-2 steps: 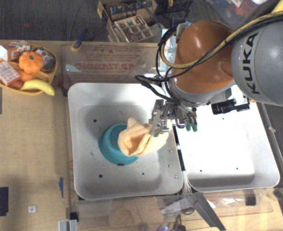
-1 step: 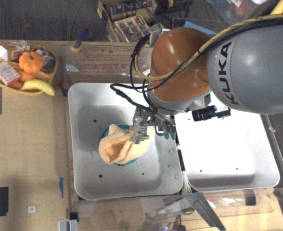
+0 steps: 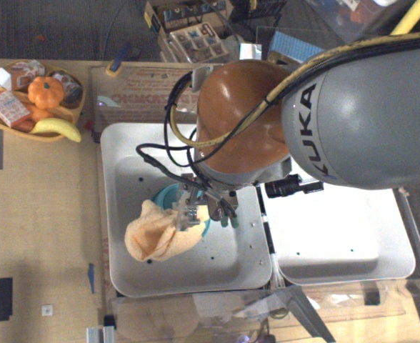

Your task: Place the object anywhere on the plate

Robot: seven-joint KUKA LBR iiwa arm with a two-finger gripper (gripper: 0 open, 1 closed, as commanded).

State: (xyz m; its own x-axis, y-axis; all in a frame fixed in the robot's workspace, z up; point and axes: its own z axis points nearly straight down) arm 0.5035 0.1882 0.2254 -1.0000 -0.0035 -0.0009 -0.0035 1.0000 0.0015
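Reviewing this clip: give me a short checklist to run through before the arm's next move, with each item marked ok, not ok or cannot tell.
1. Plate located: ok. A teal plate lies in the left bin, mostly covered.
2. Object located: ok. A yellow cloth lies in the same bin, overlapping the plate's edge.
3. Gripper position: ok. The gripper sits over the cloth's right end, by the plate.
4. Cloth held between the fingers: cannot tell; the wrist and cables block the view.
5. Cloth fully on the plate: not ok. Most of it spreads over the bin floor.
6. Right bin out of the arm's way: ok.

Two white bins (image 3: 117,263), one teal plate (image 3: 166,194), one yellow cloth (image 3: 156,238), one fruit bowl (image 3: 24,131).
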